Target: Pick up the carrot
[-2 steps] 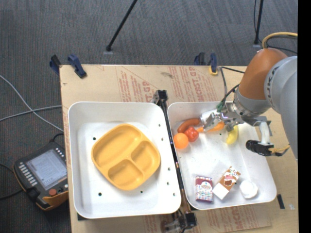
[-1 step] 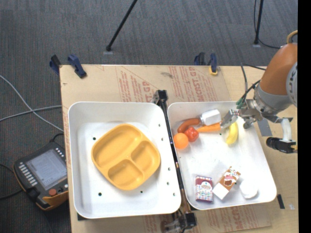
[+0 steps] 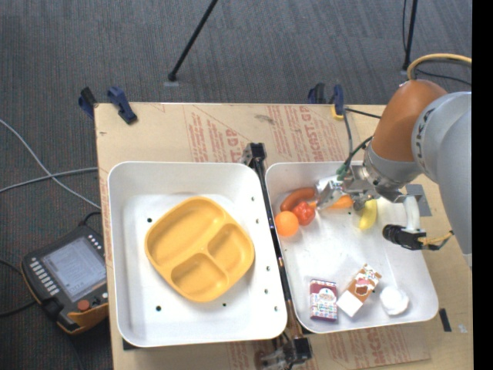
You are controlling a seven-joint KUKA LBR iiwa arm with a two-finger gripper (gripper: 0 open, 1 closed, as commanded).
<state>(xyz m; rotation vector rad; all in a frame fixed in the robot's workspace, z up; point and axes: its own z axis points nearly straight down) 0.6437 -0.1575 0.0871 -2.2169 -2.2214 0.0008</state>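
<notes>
- The gripper [image 3: 333, 195] sits low in the right bin [image 3: 347, 318], right at the carrot [image 3: 342, 203], to grab it.
- Fingers: cannot tell if open or closed.

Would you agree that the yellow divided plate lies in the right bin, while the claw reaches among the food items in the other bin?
Not quite: the camera view shows the yellow divided plate in the left bin, not the right. The rest holds: the claw reaches among the food items in the other bin, close to the carrot and the tomato.
</notes>
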